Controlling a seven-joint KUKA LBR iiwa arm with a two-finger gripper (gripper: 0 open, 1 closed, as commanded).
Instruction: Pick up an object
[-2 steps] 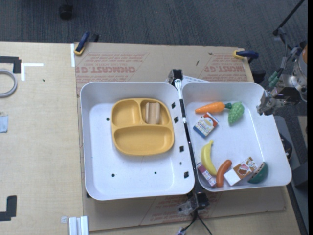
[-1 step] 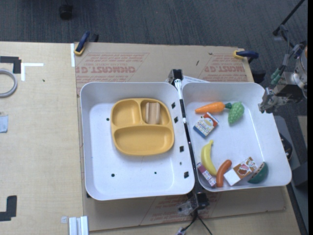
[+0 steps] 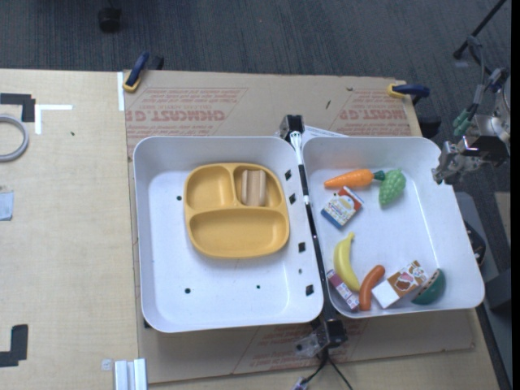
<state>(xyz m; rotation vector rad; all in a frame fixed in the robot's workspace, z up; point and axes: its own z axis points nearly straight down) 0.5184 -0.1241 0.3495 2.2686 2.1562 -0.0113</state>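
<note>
White bins sit side by side on the counter [image 3: 73, 242], and the gripper [image 3: 452, 166] hangs at the right bin's [image 3: 443, 218] outer rim, empty so far as I can judge, whether spread or closed I cannot tell. Crowding is the likely trouble: one banana [image 3: 346, 260], one sausage [image 3: 370, 286] and some small cartons lie packed near the front wall, so a descent could jam or nudge them. Farther back lie one carrot [image 3: 350, 179], one green grape bunch [image 3: 392, 187] and one carton [image 3: 340, 208]; the left bin [image 3: 162, 283] holds one yellow divided plate [image 3: 236, 232].

The pincer [image 3: 449, 171] is small, of grey and black metal, with green wires and silver parts above it.
</note>
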